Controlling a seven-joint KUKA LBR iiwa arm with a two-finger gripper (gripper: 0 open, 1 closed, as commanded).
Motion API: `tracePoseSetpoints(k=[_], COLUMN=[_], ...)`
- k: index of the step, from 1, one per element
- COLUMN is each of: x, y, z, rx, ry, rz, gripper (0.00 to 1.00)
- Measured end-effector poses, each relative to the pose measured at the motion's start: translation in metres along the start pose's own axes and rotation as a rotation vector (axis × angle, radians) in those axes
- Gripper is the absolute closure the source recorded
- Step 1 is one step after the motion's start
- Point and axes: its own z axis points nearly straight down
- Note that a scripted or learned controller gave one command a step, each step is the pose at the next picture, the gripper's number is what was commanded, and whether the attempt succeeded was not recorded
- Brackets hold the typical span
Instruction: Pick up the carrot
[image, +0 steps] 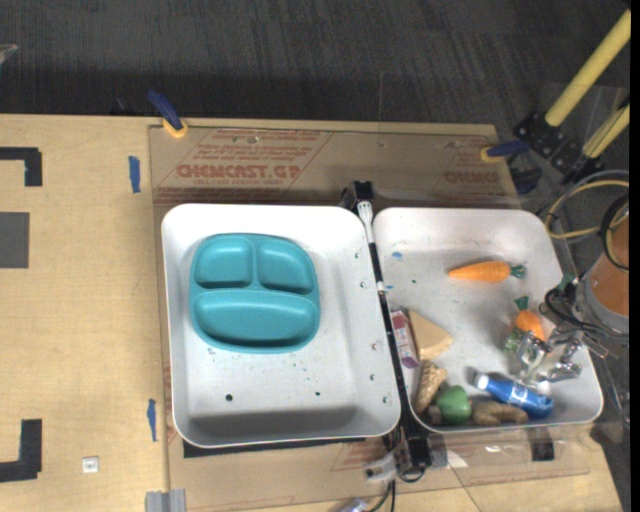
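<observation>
A brown cardboard-covered worktop (80, 300) bears two white bins. The carrot (482, 271) lies flat in the right bin (440, 232), apart from the clutter; it looks light, stiff and smooth, best pinched mid-body. The claw (540, 352) hovers nearby, released, grasping nothing.

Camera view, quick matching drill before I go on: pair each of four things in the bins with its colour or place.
Things:
1. carrot
2. divided plate
3. tube
4. hand

Descriptions:
A. teal, in the left bin
B. blue, near the right bin's front edge
C. orange with a green top, lying alone toward the right bin's far side
D. metal, low over the right bin's right side, nearer than the carrot

Pairs: 1-C, 2-A, 3-B, 4-D
</observation>
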Motion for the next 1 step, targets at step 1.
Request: tracePoseSetpoints(k=[1], x=[-0.04], y=[0.0319], z=[0.011], rx=[-0.008], ry=[0.016], rz=[-0.143], gripper=[1.0])
